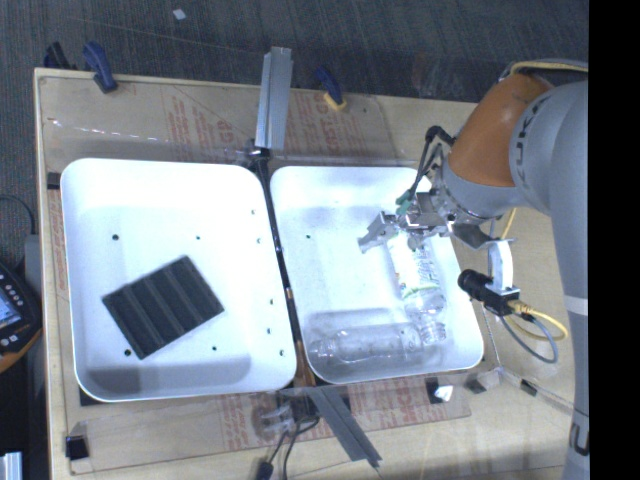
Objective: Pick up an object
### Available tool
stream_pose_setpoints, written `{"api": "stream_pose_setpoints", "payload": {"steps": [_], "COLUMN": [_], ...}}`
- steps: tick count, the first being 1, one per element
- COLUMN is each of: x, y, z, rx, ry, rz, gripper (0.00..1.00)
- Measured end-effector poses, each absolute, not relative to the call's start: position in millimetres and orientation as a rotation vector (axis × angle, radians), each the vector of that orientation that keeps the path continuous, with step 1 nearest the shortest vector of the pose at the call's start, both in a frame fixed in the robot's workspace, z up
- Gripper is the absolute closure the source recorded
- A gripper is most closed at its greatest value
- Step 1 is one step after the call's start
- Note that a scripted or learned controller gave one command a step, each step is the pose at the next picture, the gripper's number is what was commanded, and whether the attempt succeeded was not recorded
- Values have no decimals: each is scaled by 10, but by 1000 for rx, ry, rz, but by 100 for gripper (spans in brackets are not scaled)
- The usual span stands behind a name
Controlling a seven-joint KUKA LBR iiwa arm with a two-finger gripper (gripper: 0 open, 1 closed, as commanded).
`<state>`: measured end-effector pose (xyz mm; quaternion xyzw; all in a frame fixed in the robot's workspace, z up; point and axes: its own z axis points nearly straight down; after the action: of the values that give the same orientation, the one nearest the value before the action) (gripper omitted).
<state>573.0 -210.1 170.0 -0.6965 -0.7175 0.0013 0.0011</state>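
From the overhead camera, the grey arm with its orange band (500, 133) reaches in from the right over the right-hand shallow white bin (330, 198), and its two-finger gripper (400, 230) hangs low over that bin's right half, with a metallic finger part jutting left. Whether the pincer is spread or pressed together cannot be told here, since its tip blends into the pale bin and the clear plastic below. Two candidates lie close by: a clear plastic bottle lying on its side (370, 343) along the bin's near wall, and a second clear bottle or wrapper (420, 283) running from just under the gripper down toward the first, the two apparently touching at the near right corner. Nothing is visibly pinched, so the step in hand looks like the descent onto the nearer clear piece. To do it well, the pincer should straddle the body across its narrow width, centred rather than near the neck, because smooth round plastic will likely squirt sideways from an off-centre squeeze; it should also keep clear of the bin's right wall. In the left-hand white bin (90, 198) a dark ribbed rectangular slab (163, 305) lies flat, well apart from the arm.
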Motion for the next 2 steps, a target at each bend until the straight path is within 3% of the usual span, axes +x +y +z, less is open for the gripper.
{"api": "stream_pose_setpoints", "payload": {"steps": [2], "x": [5155], "y": [-2083], "z": [1810], "rx": [-2218], "ry": [-2221], "rz": [3], "gripper": [0]}}
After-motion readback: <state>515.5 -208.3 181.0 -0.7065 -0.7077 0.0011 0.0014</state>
